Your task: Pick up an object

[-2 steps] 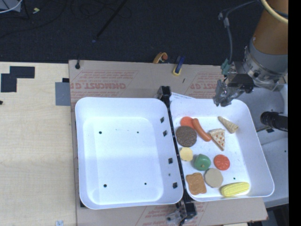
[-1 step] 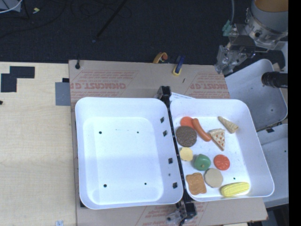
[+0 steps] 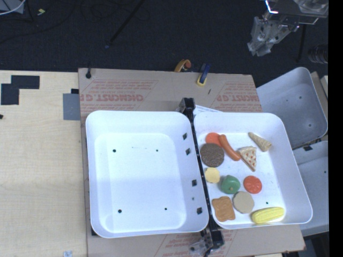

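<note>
— Objects (image 3: 243, 202): all lying in the right bin (image 3: 300, 189), loose, mostly apart, some touching. Makes for single picks.
— Gripper (image 3: 261, 46)?
— High, up past the bin's far right corner, over the dark floor, well apart from everything. Looks parked clear so as not to block the camera. Spread or pressed together: cannot tell, too blurred. Holding nothing visible.
— Easy targets?
— Corn (image 3: 267, 214) near the front rim, alone, long, probably good across its width. Tomato (image 3: 252, 184) and green pepper (image 3: 230, 184) round, likely to roll. Toast (image 3: 223, 208) and pizza slice (image 3: 248, 157) flat, probably hard to get under.
— Crowded spots?
— Brown patty (image 3: 212, 155) touching the orange sausage (image 3: 229, 148) and close to the divider wall; likely bumps there. Yellow piece (image 3: 213, 175) just beside the patty.
— Left bin (image 3: 88, 143)?
— Beside the right one, walls touching. Probably the drop side.
— Progress?
— Not yet begun; needs a descent first.
</note>
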`<move>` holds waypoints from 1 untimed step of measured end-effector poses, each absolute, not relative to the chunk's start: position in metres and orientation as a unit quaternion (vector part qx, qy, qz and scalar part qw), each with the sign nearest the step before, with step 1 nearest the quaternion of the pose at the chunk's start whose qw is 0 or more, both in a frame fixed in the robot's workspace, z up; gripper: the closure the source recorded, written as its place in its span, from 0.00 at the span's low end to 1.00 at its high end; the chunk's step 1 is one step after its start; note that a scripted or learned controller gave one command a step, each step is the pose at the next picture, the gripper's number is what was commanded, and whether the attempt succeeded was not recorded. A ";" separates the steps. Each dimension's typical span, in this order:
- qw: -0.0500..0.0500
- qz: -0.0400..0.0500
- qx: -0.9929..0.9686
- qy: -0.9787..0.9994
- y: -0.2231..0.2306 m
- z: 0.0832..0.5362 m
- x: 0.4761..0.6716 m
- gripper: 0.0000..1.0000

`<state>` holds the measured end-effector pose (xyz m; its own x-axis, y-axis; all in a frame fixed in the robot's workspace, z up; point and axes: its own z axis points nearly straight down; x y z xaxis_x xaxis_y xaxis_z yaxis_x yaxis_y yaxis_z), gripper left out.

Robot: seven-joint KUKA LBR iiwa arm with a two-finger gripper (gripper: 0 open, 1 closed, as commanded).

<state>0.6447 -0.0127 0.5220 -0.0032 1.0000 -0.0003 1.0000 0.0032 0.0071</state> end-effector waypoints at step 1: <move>-0.003 -0.004 0.709 0.705 -0.073 0.458 0.643 1.00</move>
